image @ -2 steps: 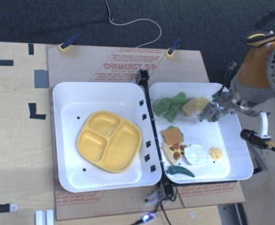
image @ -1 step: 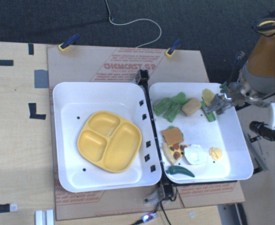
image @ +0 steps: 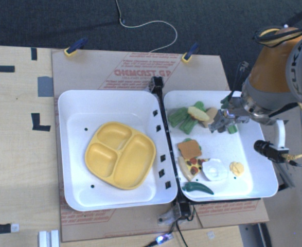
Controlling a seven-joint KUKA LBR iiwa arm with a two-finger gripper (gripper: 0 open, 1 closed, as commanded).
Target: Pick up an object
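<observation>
Camera view: the claw (image: 221, 125) hovers low in the right white bin (image: 253, 181); finger state cannot be told. Nearest target: the pale yellow-and-green toy corn cob (image: 199, 112), just beside it. Descend vertically, centred over the cob.

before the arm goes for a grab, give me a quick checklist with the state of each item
1. Gripper over the right white bin, where the toy food lies: ok.
2. Fingers open: cannot tell.
3. Anything held already: cannot tell.
4. Target near: green block pieces and pale yellow piece just left of gripper: ok.
5. Target isolated: not ok, pieces are clustered.
6. Yellow divided plate in the left white bin, out of the way: ok.
</observation>
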